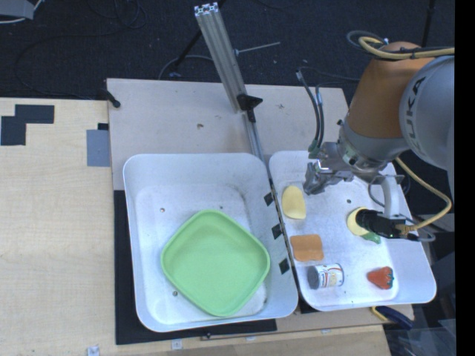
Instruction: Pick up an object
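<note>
Dark floor and loose cables are showing behind a pale bench (185,110) that is carrying two white bins. A green plate (215,262) is taking up most of the left bin (141,199). The pickable things are lying in the right bin (338,206): a yellow piece (295,202) close to the dividing wall, a brown square (306,248) just below it, a can (326,276) on its side nearer the front, and a strawberry (381,277) towards the front right corner.

The gripper (319,180) is hanging over the right bin's back half, just beside the yellow piece and a little to its right. Nothing is showing in its grasp, and whether the claw is wide or narrow cannot be told from this slant.

The yellow piece is looking like the likeliest target. To take it well, the claw is probably needing a small shift towards the wall before it goes down, so that it centres on the piece. The wall is sitting close, so a grasp running along it seems safer than one across it. The brown square is lying near enough to be nudged by a careless descent.
</note>
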`<state>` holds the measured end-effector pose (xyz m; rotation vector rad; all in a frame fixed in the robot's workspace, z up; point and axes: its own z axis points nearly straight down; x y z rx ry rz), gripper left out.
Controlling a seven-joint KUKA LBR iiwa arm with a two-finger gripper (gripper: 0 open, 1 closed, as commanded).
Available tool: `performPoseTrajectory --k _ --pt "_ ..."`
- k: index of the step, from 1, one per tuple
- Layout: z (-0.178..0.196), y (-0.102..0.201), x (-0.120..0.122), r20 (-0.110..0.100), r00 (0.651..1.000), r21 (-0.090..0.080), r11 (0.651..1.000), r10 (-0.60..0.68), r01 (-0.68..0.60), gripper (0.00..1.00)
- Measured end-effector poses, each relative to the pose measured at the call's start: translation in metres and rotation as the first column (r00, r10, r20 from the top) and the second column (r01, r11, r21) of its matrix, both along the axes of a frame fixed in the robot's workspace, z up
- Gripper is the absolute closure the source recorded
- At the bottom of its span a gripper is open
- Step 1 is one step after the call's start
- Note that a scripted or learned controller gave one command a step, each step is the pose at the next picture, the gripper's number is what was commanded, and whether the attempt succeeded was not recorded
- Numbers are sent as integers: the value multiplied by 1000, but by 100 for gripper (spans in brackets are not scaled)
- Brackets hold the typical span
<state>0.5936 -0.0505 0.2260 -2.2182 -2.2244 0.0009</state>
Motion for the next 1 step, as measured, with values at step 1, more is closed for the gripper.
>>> performPoseTrajectory --k 1 --pt "0 53 10 0 1000 0 1000 1 -1 100"
